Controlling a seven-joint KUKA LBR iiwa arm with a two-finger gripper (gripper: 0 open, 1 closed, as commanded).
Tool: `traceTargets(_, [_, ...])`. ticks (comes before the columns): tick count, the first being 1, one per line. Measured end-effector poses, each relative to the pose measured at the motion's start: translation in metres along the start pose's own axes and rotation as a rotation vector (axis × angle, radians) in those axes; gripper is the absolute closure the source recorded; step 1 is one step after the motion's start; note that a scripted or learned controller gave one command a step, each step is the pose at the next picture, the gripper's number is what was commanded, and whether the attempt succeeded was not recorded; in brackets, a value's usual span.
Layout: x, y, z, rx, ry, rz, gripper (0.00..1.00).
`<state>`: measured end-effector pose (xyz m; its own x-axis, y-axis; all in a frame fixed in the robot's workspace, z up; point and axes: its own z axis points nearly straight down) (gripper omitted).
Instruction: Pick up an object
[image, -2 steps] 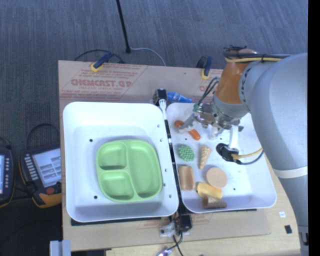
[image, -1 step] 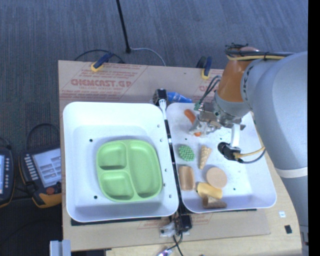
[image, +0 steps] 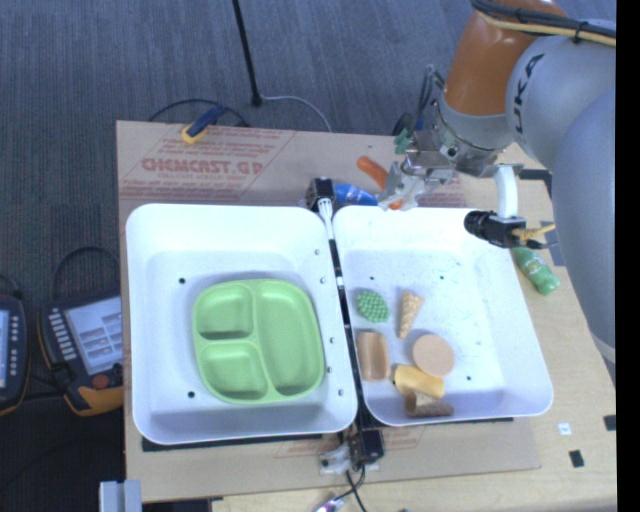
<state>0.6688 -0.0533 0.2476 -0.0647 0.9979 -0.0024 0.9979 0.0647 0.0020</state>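
Far left, on the floor beside the bench, lie a pendant (image: 84, 345) with an orange base and a second device (image: 8, 350) cut off by the frame edge; their screens cannot be read.

The left bin (image: 140, 300) holds one green tray (image: 262, 340) with three wells, lying flat near the centre.

Behind the bins, on the board, a blue and yellow clip (image: 202, 124) lies at the far left. A blue item (image: 352, 193) lies at the bins' far junction and an orange item (image: 373, 170) just behind it. Both are partly hidden and too small to identify.

The right bin (image: 520, 330) holds all the loose objects, grouped in its near left part:
- A green ball (image: 371, 305) lies close to the dividing wall.
- A cone (image: 408, 312) lies just beside it, tip toward the near side.
- A tan roll (image: 372, 355) lies nearer the camera.
- A peach disc (image: 433, 354) lies right of the roll.
- A yellow block (image: 418, 380) touches the disc's near edge.
- A brown piece (image: 428, 406) lies against the near wall, partly covered by the block.

The gripper (image: 403, 192) hangs over the far rim of the right bin, well apart from the group. Whether the claw is wide or narrow cannot be told, and nothing is seen held in it.

A green bottle (image: 537, 268) lies outside the right bin, its upper end hidden behind the arm.
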Motion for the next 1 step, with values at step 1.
traceTargets(1, [0.0532, -0.1056, 0.0153, 0.004, 0.002, 0.01, 1.0])
